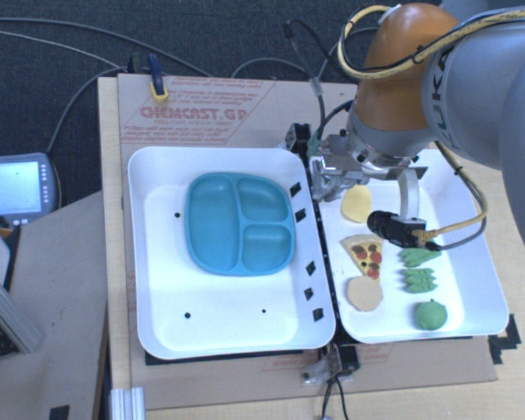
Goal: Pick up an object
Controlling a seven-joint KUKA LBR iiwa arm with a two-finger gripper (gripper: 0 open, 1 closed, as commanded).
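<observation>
My gripper (331, 171) hangs over the near-left corner of the right bin (472, 234), by the divider between the two bins. Just below and to its right lies a pale yellow round piece (356, 204), close to the gripper but apart from it. Further down the bin lie a pizza slice (365, 255), a tan cookie (364, 295), two green leafy pieces (418, 268) and a green ball (430, 314). Nothing shows between the gripper's tips; the wrist hides them.
A blue sectioned plate (241, 223) lies in the left bin (157, 261). A black fitting with a yellow cable (398, 227) hangs from the arm over the right bin. Cardboard (201, 108) lies under both bins.
</observation>
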